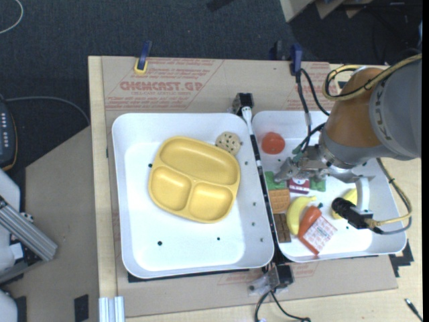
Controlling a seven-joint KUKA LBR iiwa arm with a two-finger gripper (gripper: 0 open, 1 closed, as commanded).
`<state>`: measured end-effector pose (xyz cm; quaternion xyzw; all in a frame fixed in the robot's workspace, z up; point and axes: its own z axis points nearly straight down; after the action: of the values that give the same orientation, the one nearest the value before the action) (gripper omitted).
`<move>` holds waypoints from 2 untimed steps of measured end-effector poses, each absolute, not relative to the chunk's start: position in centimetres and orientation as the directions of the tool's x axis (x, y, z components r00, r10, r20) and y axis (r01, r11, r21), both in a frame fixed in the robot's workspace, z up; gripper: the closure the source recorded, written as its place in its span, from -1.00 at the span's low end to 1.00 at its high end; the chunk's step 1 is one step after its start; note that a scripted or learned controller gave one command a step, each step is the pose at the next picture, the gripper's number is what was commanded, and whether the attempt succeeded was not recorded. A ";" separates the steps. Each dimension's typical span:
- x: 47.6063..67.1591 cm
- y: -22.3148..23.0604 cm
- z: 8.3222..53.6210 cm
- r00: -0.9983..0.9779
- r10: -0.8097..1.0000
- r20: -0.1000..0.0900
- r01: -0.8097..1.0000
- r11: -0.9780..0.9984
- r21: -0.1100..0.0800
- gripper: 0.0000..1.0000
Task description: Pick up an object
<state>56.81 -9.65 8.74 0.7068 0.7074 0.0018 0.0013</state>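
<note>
Several items jammed together in right bin [382, 245]: banana [299, 210], carrot [310, 220], tomato [273, 143]. Pincer [303, 173] low over clutter, opening cannot tell. Risk: neighbours nudged, grasp slips.

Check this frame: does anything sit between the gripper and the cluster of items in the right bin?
Nothing visible does. The gripper is low inside the right bin, directly over the cluster: the green item, the banana and the carrot lie just beneath and beside it. The tomato sits apart, toward the back.
</note>
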 end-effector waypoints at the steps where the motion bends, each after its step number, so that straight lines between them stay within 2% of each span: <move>1: 56.9 -9.7 9.9 0.001 1.000 0.000 1.000 -0.001 0.009 1.00; 2: 56.3 -9.6 14.2 0.000 1.000 -0.001 1.000 0.000 0.002 1.00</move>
<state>56.33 -9.64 14.21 0.7071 0.7071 0.0005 0.0011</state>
